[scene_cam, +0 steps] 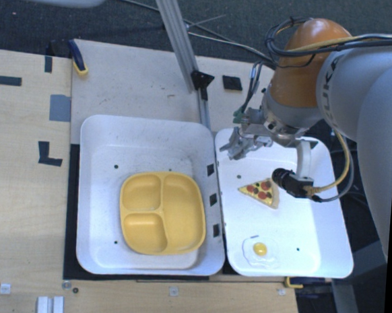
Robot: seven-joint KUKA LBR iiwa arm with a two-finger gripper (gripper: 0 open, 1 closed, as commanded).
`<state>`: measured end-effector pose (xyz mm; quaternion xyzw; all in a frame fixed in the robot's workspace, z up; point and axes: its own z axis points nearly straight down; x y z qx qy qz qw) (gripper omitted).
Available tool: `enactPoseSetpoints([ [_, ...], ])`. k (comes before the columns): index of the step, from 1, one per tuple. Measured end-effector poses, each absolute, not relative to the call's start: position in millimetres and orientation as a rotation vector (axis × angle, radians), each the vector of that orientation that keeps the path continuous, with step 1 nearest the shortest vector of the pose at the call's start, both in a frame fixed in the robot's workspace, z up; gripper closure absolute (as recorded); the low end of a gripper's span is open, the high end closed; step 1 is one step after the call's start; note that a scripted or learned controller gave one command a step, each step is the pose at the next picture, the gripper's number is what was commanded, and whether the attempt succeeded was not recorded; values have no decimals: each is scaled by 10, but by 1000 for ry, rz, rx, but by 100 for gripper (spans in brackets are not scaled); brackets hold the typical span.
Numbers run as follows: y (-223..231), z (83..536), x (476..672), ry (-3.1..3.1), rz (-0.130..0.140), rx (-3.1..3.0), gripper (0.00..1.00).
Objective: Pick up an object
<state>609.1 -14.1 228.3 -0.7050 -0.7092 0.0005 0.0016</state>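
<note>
A toy pizza slice (261, 191) lies in the middle of the right bin (309, 262). A toy fried egg (259, 250) rests near that bin's front edge. My gripper (239, 148) hangs over the right bin's back left corner, up and to the left of the pizza slice. Nothing shows between its fingers. A yellow divided plate (162, 212) sits in the left bin (116, 139).
The arm's grey body and orange band (305, 60) loom over the right bin's back and right side. A black cable part (294, 184) hangs just right of the pizza slice. A metal pole (182, 36) rises behind the bins.
</note>
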Motion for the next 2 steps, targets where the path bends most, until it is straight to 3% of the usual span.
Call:
enactPoseSetpoints([
  [1, 468, 2274, 5891, -2227, 3, -2211, 100],
  [2, 963, 2303, 5844, -2227, 2, -2212, 100],
])
